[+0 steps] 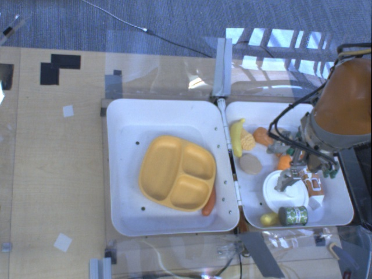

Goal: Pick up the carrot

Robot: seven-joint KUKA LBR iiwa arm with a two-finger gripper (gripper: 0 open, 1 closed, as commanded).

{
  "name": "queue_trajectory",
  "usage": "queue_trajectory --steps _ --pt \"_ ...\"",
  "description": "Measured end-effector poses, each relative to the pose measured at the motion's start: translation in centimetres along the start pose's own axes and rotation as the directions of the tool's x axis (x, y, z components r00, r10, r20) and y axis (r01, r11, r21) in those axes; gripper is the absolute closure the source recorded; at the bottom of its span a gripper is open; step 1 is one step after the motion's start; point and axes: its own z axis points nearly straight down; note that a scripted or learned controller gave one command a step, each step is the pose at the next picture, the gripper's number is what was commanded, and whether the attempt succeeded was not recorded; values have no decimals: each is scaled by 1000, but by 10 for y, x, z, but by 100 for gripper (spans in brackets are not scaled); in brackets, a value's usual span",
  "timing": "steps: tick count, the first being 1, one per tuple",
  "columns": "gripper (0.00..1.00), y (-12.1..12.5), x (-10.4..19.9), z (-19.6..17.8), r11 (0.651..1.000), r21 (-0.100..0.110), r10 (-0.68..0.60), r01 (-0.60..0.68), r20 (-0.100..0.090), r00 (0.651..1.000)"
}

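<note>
A wooden bench is seen from above, bearing two shallow white bins side by side. In the left bin a yellow divided plate lies, with three compartments. The carrot, a small orange-red piece, is found in this left bin, resting against the plate's near right edge, close to the bin's right wall.

The right bin is crowded with items. A yellow banana lies along its left side, with a corn cob just beside it and a flat grey-brown round piece nearer. An orange item lies further right. A white round dish sits near the bin's near edge, with a green can and a small yellow lemon-like fruit in front of it.

The grey arm is reached in from the right, its orange band prominent. The gripper is positioned over the right bin, above the white dish, well apart from the carrot. Whether its fingers are spread or closed cannot be told.
</note>
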Motion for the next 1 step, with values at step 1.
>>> queue_trajectory --steps 1 --pt "0 -26 -55 113 996 0 94 -94 2 996"
